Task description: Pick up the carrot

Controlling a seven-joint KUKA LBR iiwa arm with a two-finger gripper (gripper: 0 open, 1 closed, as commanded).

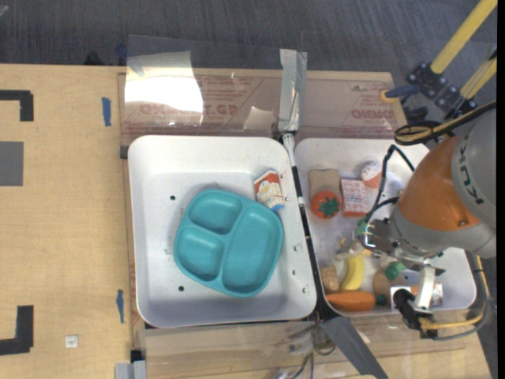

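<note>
Red print on the clear panel [237, 105] seems unreadable.

arm [442, 192] cut off at right edge, tool [394, 279] (wrist-hidden)

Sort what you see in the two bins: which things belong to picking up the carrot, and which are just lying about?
Belongs to the job:
carrot, at the right bin's near edge
gripper, low over the right bin

Just lying about:
teal divided plate in the left bin
small carton beside the plate
banana
tomato
</note>
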